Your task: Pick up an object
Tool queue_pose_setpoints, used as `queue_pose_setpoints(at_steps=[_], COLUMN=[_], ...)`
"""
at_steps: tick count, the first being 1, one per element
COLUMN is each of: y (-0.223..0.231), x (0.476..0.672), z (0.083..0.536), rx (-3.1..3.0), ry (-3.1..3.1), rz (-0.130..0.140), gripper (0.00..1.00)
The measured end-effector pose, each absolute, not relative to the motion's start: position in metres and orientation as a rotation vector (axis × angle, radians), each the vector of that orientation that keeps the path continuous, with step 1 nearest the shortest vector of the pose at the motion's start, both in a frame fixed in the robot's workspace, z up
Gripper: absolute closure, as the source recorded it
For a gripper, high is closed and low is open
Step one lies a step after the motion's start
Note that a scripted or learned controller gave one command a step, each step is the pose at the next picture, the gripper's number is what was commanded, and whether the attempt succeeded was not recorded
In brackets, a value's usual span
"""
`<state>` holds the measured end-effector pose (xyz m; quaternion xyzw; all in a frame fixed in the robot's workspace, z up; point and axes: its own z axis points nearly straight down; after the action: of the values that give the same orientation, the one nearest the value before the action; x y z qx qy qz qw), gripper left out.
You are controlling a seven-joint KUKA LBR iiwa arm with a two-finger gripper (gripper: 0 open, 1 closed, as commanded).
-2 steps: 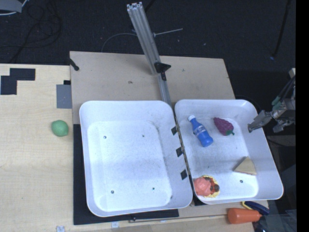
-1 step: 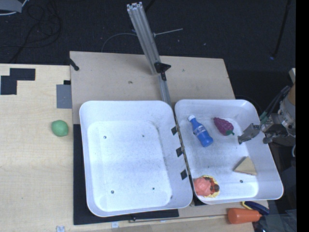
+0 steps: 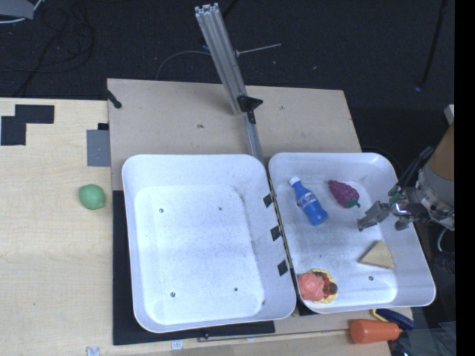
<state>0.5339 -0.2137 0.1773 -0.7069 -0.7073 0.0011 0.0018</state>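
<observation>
Orange object (image 3: 374, 331) cut off below; end effector (image 3: 377, 215) fingers indistinct.

- A robotics lab: two white bins (image 3: 194, 170) on a plywood bench (image 3: 223, 117)
- Loose cables (image 3: 44, 13) on dark floor, an aluminium strut (image 3: 223, 54) rising behind
</observation>
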Motion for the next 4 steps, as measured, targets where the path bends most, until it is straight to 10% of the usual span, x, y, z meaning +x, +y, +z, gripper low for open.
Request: queue_pose_setpoints(at_steps=[1, 2, 4], y=[-0.210, -0.212, -0.215], x=[0.537, 0.537, 0.544], z=[0.134, 0.146, 0.261], rx=[-2.217, -2.222, -2.225], ry=[-2.220, -2.220, -2.225], rz=[0.003, 0.001, -0.004], gripper=[0.00, 1.00, 1.00])
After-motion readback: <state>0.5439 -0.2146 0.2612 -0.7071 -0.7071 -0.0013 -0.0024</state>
